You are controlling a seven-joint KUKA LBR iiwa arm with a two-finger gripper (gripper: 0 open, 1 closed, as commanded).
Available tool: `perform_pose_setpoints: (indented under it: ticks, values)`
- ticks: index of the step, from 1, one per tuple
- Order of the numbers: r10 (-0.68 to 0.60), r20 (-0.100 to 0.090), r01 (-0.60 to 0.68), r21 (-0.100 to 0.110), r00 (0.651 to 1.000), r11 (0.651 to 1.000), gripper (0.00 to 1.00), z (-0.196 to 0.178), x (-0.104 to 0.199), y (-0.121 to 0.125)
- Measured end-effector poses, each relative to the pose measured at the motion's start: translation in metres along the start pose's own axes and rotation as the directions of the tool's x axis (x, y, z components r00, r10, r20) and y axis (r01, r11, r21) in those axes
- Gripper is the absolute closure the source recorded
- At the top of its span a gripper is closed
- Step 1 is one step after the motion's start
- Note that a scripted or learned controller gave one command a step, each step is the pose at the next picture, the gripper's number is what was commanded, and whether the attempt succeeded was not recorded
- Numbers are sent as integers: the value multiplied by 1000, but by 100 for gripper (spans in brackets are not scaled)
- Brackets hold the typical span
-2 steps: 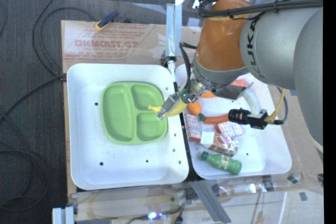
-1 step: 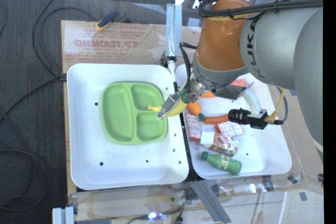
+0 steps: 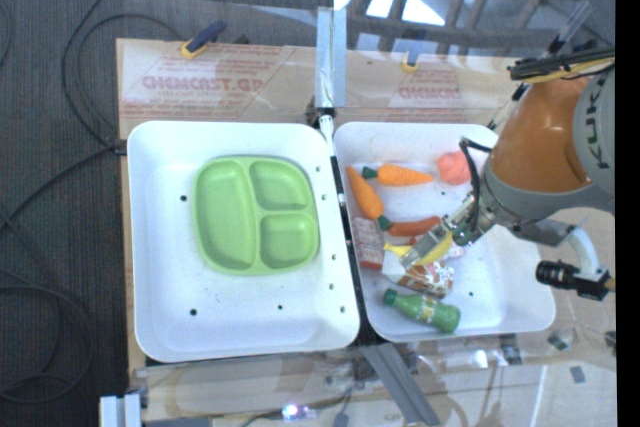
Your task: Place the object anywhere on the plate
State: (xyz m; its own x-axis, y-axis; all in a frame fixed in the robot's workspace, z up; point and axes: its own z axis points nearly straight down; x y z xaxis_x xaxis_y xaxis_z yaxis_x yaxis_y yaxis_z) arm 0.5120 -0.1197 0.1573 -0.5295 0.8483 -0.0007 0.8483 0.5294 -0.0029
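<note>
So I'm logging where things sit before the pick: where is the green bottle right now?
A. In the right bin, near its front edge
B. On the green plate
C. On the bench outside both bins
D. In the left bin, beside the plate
A: the green bottle lies on its side in the right bin, near the front edge, apart from the green plate in the left bin.

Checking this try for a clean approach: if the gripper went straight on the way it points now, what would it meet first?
The gripper points down and left into the right bin. First in its line looks to be the yellow packet right under its tip, with the green bottle beyond. Depth is hard to judge from above.
</note>
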Motion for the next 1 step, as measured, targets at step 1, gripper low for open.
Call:
perform_pose_setpoints:
  ticks: [1]
  values:
    - [-1,-1,1,-2,1000,1000,100,-9,0,2]
